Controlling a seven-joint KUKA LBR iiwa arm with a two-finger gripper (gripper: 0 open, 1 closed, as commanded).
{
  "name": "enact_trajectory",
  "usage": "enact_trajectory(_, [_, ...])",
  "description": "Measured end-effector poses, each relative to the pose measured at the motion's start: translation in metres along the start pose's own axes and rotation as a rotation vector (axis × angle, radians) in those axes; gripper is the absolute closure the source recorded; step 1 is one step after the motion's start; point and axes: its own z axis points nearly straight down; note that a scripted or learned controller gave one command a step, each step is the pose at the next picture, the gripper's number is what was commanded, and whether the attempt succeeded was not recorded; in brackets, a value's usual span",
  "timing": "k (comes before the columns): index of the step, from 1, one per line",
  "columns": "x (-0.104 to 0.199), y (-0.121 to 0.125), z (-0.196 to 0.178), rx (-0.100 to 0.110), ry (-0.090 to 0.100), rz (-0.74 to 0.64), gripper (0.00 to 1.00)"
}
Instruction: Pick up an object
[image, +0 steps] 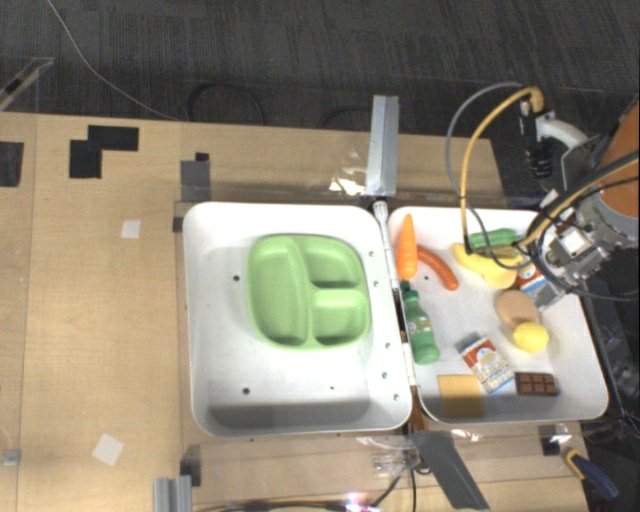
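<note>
**Bench and what rests on it**

Here's the bench (90, 330), pale wood, filling the frame from the left edge across. Two white bins sit on it side by side, touching along a centre seam: the left bin (215, 330) in the middle of the frame, the right bin (585, 375) toward the right. Black marks (100, 148) show on the wood at upper left, and another black mark (9, 163) at the far left edge. Two small pale squares lie flat on the bench, one (131, 229) left of the bins, one (108, 449) at lower left. A grey metal post (384, 145) stands above the seam, at the bins' top edge.
</note>
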Motion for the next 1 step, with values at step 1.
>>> enact_trajectory(1, [0.0072,0.0506,0.0001,-0.001,-0.001,-0.203,1.0])
